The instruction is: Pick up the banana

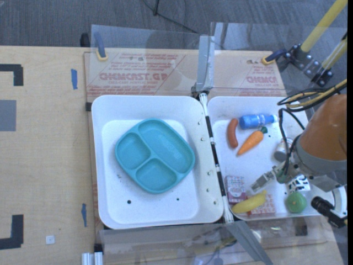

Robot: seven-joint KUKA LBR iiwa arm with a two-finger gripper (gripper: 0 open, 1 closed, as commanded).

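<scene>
Camera view: the tool (265,179) hangs just above the banana (249,203); its grip state cannot be told.

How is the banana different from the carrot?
The banana is yellow; the carrot is orange with a green tip. The banana lies at the right bin's near edge, partly on a pink packet; the carrot lies farther back, beside a blue bottle. Both are long, slanted the same way, and in the same bin.
</scene>
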